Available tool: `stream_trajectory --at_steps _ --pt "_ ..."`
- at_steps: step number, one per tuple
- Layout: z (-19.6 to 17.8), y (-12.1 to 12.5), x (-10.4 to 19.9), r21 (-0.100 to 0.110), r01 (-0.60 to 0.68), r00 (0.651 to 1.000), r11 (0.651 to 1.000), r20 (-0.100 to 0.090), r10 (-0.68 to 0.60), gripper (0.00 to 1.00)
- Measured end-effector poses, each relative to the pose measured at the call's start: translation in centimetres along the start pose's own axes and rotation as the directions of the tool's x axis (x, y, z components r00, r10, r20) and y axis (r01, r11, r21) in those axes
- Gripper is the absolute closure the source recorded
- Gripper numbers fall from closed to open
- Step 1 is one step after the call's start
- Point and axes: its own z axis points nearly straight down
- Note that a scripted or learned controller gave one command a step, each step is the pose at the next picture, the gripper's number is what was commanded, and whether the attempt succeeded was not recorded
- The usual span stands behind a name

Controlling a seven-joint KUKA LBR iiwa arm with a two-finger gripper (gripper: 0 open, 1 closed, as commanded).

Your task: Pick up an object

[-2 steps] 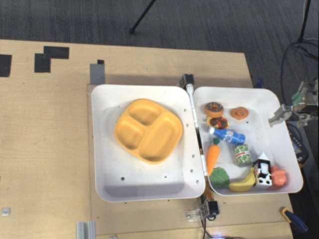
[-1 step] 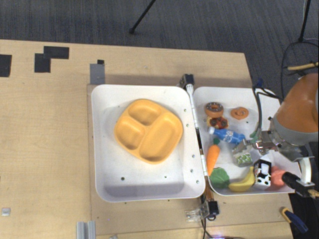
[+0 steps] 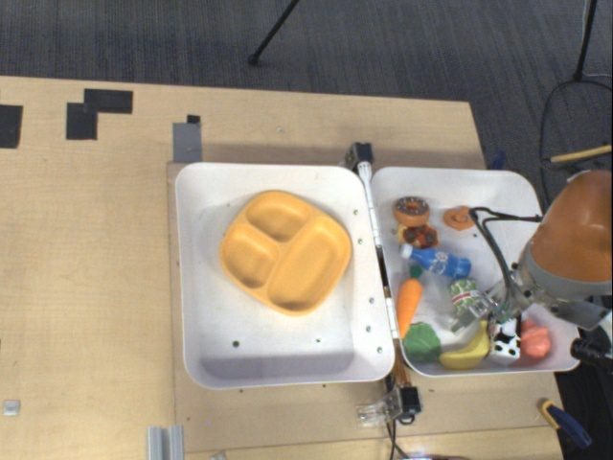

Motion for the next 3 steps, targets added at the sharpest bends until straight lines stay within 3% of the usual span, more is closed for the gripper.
stream_trajectory --at_steps 1,2,3 --pt "0.4 3.7 5.0 -0.007 0.087 0.996 0.996 0.009 -0.087 0.0" --pt "0.4 4.0 5.6 -0.006 0.019 1.0 1.0 0.01 -0.019 0.0" --pt "-0.7 4.3 5.7 -0.011 0.023 1.0 1.0 0.01 -0.022 1.0"
